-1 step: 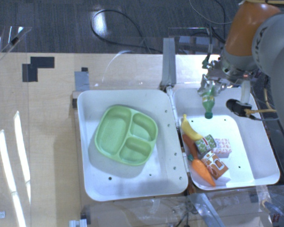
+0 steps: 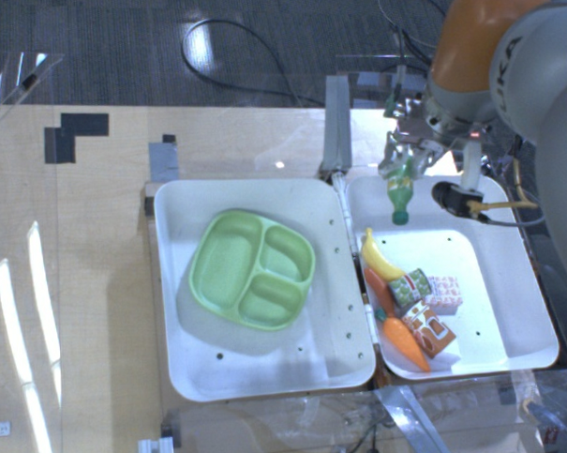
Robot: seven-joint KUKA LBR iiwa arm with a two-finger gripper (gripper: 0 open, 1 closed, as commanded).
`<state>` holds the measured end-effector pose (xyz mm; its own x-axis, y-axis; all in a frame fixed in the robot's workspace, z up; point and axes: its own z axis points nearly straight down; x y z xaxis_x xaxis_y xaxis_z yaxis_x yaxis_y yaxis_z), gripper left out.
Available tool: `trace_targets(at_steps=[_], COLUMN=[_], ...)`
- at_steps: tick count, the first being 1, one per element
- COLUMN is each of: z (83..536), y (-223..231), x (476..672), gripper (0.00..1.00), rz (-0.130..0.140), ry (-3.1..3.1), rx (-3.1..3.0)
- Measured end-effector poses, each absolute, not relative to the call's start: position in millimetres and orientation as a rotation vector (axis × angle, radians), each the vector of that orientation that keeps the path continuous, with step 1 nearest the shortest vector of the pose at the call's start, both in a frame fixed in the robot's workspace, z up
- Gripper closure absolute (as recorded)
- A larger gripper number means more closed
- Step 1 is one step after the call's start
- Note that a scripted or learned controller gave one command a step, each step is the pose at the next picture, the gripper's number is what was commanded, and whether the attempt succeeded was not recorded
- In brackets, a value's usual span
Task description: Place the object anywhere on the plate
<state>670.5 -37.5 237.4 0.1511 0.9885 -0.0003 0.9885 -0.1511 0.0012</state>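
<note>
A light green divided plate point(image 2: 252, 268) lies in the left bin point(image 2: 174, 301). My gripper point(image 2: 402, 169) hangs over the far left part of the right bin point(image 2: 511, 286). A green bottle-shaped object point(image 2: 400, 195) hangs upright between its fingers, neck up, its base above the bin floor. The plate is well to the left and nearer than the gripper, past the divider between the bins.
In the right bin's near left part lie a banana point(image 2: 380, 258), a carrot point(image 2: 404, 343), a green can point(image 2: 410, 287), a pink-white box point(image 2: 443, 294) and a brown carton point(image 2: 431, 329). A grey post point(image 2: 335, 125) stands behind the divider. Cables trail at the back.
</note>
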Motion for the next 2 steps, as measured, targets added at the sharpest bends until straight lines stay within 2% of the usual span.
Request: trace_targets(at_steps=[1, 2], z=[239.8, 187.4], y=[-10.3, 46.7], x=[663.9, 669.0], gripper=[1.0, 1.0], rz=[-0.004, -0.006], ry=[1.796, 1.66], rx=[2.578, 2.67])
